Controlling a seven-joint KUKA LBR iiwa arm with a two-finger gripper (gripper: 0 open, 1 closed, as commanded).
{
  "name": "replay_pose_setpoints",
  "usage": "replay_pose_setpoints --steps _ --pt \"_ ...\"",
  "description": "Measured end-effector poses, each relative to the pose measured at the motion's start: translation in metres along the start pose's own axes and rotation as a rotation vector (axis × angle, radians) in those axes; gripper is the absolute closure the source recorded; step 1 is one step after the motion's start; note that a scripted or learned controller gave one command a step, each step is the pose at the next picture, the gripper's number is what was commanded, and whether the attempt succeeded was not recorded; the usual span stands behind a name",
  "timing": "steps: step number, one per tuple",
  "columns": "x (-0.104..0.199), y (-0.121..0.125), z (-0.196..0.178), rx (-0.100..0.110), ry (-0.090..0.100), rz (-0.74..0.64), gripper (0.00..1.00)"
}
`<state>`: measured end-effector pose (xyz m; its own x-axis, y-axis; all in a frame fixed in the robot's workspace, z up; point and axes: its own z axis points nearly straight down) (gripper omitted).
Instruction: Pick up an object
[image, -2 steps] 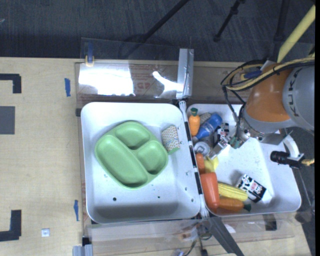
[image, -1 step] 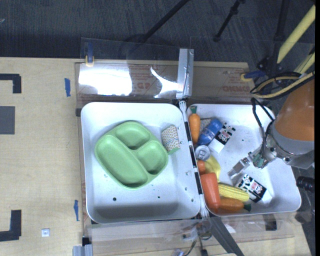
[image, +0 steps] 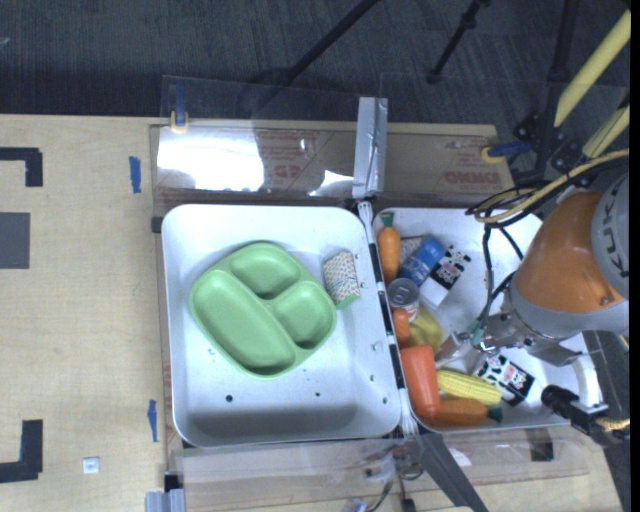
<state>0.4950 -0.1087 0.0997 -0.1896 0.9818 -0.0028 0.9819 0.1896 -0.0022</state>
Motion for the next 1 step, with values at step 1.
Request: replay_pose_setpoints --steps 1 --pt "-0.0410 0.0641 -0.0320 -0.001 0.003 0.018 0.00"
